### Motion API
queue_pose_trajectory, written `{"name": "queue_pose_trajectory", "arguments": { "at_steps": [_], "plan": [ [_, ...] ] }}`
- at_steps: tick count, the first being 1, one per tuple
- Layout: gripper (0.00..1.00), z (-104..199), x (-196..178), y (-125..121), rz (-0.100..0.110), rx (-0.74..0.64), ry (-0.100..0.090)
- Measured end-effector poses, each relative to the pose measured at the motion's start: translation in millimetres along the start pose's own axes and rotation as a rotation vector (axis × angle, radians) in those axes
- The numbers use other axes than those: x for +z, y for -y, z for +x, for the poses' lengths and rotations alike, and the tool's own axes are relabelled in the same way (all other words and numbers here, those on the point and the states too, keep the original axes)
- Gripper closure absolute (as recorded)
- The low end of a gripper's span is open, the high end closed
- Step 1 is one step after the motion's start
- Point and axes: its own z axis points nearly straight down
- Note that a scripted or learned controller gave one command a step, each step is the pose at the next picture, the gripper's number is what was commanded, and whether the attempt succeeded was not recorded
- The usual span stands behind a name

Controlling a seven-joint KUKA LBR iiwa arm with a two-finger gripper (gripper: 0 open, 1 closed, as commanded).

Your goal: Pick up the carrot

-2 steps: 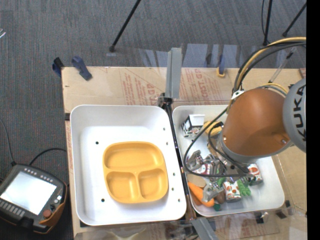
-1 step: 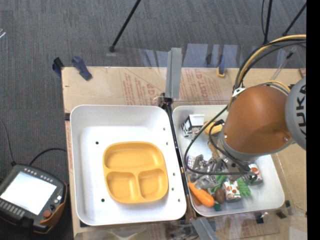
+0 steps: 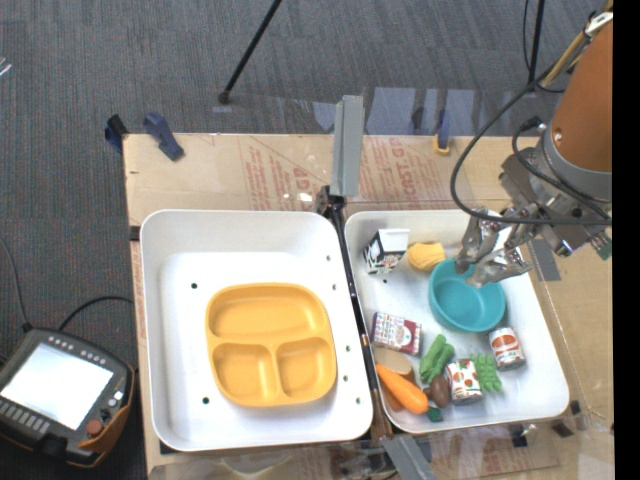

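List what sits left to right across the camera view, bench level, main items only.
Tablet controller → yellow divided tray in the left bin → carrot → teal bowl in the right bin → gripper above the bowl's far rim → soup can.

A single fixed camera looks down at a slant from above the bench (image 3: 250, 173), far enough to frame both white bins (image 3: 160, 268) and the floor beyond the bench's far edge

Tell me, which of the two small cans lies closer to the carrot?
The can beside the green vegetables, not the one under the teal bowl; the carrot lies just left.
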Motion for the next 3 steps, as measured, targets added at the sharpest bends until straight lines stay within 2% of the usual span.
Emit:
{"name": "queue_pose_trajectory", "arguments": {
  "at_steps": [1,2,3],
  "plan": [
    [0.0,0.9,4.1,-0.3,-0.005,0.001,-0.008],
    [0.0,19.3,135.8,-3.3,-0.013,0.008,-0.02],
    [0.0,18.5,192.9,-44.6,-0.01,0.06,-0.017]
  ]
}}
